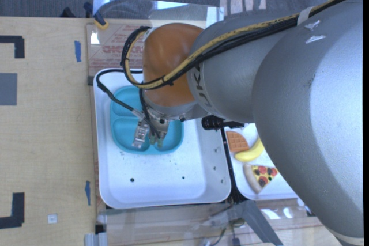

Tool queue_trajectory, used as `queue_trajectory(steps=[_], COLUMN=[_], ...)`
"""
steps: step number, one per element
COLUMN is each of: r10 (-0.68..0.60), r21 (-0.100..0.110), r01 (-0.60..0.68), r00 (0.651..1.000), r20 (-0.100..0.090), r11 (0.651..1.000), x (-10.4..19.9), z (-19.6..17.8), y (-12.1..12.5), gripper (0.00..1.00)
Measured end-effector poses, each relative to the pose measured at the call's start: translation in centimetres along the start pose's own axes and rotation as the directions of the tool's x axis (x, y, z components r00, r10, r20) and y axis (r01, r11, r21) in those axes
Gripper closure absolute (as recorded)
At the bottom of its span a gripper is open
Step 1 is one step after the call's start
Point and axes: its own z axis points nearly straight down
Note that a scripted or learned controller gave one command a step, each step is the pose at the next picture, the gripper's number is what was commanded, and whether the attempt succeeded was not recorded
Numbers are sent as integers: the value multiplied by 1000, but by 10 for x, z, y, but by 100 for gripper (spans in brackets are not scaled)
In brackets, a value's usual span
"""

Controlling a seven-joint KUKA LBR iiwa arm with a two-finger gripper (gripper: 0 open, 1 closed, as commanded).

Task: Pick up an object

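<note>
Two shallow white bins sit side by side on the bench (46,141). The left bin (173,187) holds one thing, a blue divided plate (124,129) lying flat toward its far left part. The right bin (277,196), largely covered by the grey arm (288,78), shows three things near its left wall: one waffle piece (235,140), one yellow banana (252,152) just beside it, and one pizza slice (260,176) nearer the front. The arm comes in from the right, its orange band (170,66) over the back of the left bin, with black and yellow cables looping around it. The gripper (149,135) hangs low over the blue plate, its metal fingers (140,134) pointing down into the plate's compartments and seeming to touch or nearly touch its surface. The fingers stand a narrow way apart, and nothing can be seen between them.
</note>
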Motion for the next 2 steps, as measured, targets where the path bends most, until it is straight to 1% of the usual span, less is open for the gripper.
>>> queue_trajectory(steps=[1,2], r10=[617,614], r21=[3,1], r01=[-617,-614], r00=[787,789], r20=[-1,2], r11=[787,789], x=[15,16], z=[-26,-37], y=[-5,-3], gripper=[100,100])
